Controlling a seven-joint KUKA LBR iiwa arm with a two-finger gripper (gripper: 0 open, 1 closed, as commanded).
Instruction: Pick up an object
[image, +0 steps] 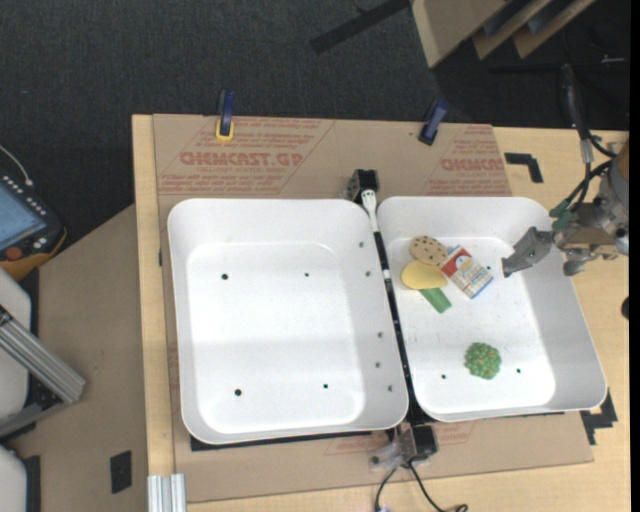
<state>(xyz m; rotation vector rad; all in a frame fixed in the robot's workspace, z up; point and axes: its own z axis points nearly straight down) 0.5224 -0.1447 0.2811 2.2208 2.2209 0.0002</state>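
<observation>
The right bin (560, 330) holds a small cluster near its far left. The cluster is a speckled tan cookie (427, 246), a yellow rounded piece (421, 275), a green strip (437, 299) and a small red, white and blue box (467, 272). Apart from these, a green bumpy ball (483, 361) lies toward the near side. My gripper (548, 262) hangs over the bin's far right part, to the right of the box, and is open with nothing between its fingers. One grey finger (522, 256) points toward the box.
The left bin (200, 300) lies beside the right one, and a black divider bar (385, 290) runs between them. Both rest on a cardboard sheet (300, 150) held by blue clamps (226, 112) at the far edge. Cables trail at the near edge.
</observation>
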